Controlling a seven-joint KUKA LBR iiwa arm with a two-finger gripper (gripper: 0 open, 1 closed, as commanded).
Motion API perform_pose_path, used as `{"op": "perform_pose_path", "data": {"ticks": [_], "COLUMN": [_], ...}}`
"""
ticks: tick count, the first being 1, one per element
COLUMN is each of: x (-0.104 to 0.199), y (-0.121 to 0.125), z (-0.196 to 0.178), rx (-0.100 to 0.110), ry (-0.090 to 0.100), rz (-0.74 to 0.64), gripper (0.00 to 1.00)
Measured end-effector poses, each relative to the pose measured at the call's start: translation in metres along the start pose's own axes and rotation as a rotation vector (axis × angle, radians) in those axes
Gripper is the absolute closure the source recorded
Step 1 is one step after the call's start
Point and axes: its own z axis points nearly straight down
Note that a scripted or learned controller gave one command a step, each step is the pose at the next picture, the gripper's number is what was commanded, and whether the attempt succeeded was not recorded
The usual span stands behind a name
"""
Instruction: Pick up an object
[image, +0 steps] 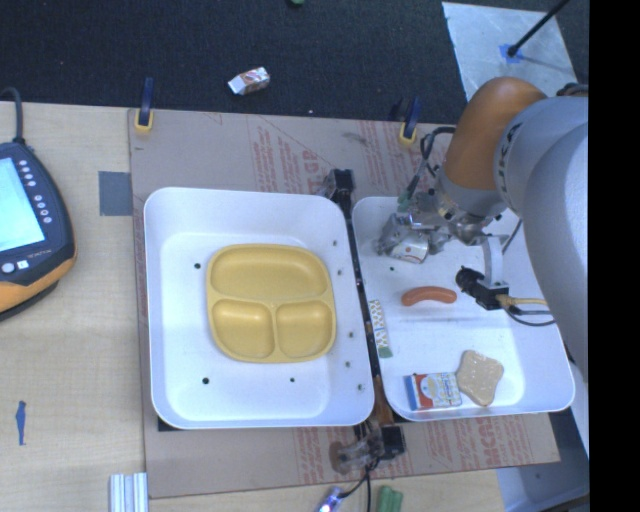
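The right white bin (535, 345) holds three things. A reddish sausage (430, 296) lies near its middle. A small carton with blue and red print (433, 391) sits at the front edge, and a tan slice of bread (480, 377) leans beside it on the right. My gripper (404, 241) is low over the far left corner of this bin, behind the sausage and apart from it. Nothing can be made out between its tips from this angle. The grey arm with its orange band (495, 125) comes in from the right over the bin.
A yellow three-part plate (270, 302) lies in the left white bin (170, 300). A printed strip (378, 328) lies along the seam between the bins. A teach pendant (25, 230) rests at the bench's left edge. A crumpled wrapper (248, 81) lies on the dark floor behind.
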Motion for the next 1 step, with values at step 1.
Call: {"op": "perform_pose_path", "data": {"ticks": [1], "x": [-0.0007], "y": [0.0013], "z": [-0.0125], "rx": [-0.003], "ry": [0.001], "rz": [-0.002], "gripper": [1.0]}}
